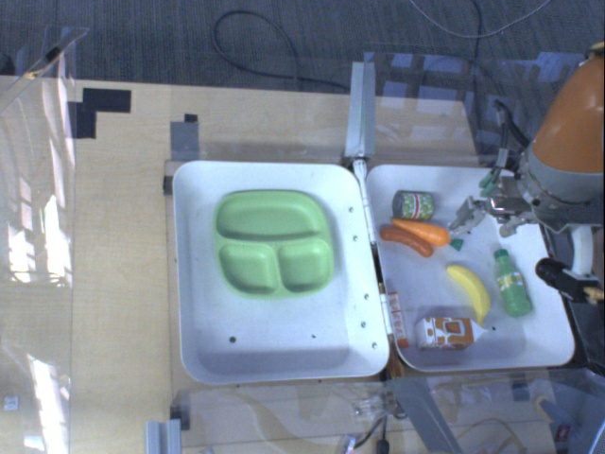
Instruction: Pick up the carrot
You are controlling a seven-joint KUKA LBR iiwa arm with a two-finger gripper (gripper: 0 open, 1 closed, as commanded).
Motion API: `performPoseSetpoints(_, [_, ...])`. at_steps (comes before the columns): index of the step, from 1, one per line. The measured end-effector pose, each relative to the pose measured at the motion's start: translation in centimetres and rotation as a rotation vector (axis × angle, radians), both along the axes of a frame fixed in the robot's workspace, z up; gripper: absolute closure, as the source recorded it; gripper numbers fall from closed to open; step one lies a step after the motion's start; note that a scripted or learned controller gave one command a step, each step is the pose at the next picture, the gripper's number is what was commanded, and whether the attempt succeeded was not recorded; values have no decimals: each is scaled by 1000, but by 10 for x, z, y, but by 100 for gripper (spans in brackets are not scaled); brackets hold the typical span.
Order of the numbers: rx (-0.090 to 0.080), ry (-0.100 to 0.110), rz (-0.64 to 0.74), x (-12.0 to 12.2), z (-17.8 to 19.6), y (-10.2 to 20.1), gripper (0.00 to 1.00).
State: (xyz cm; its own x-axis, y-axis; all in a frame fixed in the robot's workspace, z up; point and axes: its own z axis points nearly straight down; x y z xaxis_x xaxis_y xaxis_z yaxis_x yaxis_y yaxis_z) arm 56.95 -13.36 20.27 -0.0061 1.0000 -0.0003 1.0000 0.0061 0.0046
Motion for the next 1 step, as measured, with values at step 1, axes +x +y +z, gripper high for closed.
performPoseSetpoints(1, [-4,-10,404,40,-113,34,0])
